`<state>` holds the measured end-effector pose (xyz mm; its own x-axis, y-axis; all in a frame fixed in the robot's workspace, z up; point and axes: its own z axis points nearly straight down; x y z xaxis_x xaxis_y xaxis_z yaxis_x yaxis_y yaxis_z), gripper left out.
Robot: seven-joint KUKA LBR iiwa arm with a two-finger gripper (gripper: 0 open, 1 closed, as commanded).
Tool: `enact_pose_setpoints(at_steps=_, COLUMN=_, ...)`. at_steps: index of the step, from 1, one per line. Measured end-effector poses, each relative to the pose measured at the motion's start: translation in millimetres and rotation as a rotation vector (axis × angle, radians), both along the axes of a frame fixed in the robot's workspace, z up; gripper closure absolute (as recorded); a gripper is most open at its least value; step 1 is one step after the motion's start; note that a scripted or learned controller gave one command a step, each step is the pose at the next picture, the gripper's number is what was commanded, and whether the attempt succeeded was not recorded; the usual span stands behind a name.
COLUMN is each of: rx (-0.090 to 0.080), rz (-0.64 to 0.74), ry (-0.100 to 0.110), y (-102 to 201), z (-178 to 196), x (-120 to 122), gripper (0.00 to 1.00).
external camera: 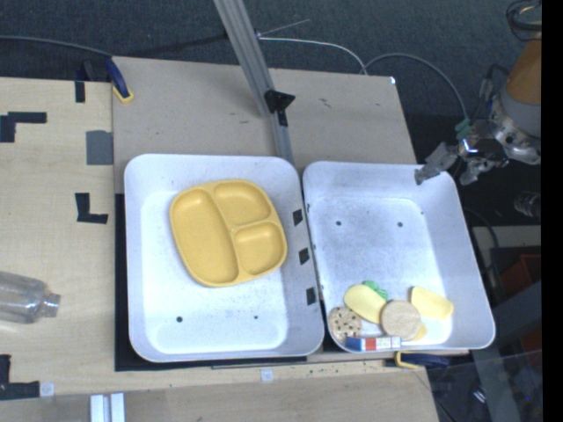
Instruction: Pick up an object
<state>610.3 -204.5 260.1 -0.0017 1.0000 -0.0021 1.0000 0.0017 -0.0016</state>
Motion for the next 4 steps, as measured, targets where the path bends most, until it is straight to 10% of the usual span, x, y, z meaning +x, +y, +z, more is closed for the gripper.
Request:
enact_pose_setpoints(at_steps=2, rx=0.002, rz=0.001, ry=0.001, y=93.1, z=-61.3, x=-10.9, gripper=0.00)
enact_pose_setpoints(at_steps=3, rx=0.003, rz=0.001, ry=0.000, y=92.7, z=-51.6, x=-9.7, gripper=1.00)
enact_pose_setpoints(at_steps=4, rx=0.004, rz=0.002, ry=0.006, y=145.8, z=-73.4, x=-68.2, gripper=1.00)
